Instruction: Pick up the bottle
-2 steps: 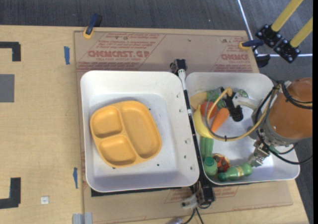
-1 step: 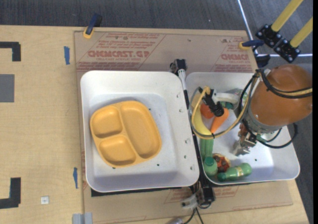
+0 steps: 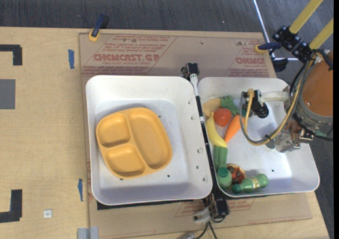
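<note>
The bottle [image 3: 251,183] is green and lies on its side near the front edge of the right bin [image 3: 302,171]. It rests among small toys in the bin's front left corner. My gripper [image 3: 288,141] hangs over the right side of this bin, behind and to the right of the bottle, well apart from it. Nothing shows between its metal tips. The arm's grey wrist and orange band [image 3: 322,92] rise above the bin's right edge, and a yellow cable loops from there to a black part [image 3: 255,104] over the bin's back.
Along the right bin's left wall lie a banana [image 3: 213,131], a tomato [image 3: 222,117], a carrot [image 3: 232,127] and green toys [image 3: 221,157]. The left bin [image 3: 100,182] holds a yellow divided plate [image 3: 133,141]. A black clamp [image 3: 189,69] sits at the bins' back joint.
</note>
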Robot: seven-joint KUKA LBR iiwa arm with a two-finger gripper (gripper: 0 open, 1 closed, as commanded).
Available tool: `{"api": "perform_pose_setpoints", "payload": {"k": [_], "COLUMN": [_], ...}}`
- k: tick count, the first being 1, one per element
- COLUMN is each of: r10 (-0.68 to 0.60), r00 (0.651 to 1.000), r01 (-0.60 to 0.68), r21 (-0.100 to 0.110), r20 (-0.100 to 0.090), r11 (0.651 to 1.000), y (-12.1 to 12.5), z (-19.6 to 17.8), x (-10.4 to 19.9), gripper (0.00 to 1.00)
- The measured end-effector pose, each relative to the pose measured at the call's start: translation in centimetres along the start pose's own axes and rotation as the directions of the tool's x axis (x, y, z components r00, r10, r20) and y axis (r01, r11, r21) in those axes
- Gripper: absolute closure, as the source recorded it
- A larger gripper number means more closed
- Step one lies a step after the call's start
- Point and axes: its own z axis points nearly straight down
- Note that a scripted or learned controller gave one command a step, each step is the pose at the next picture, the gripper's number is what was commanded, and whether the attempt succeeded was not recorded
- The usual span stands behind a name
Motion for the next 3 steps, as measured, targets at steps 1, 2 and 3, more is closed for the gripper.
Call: {"api": "perform_pose_setpoints", "payload": {"k": [1,2,3], "r10": [0.041,0.130,0.465], "r00": [0.999,0.992,0.885], "r01": [-0.041,-0.130,-0.465], "r21": [-0.003,0.000,-0.005], "r20": [0.001,-0.001,0.002], "r11": [0.999,0.992,0.885], "y": [1.5,1.9,3.8], "z": [7.9,-4.2,7.9], "x": [-1.3,-2.3,-1.5], "gripper": [1.00,1.00,1.00]}}
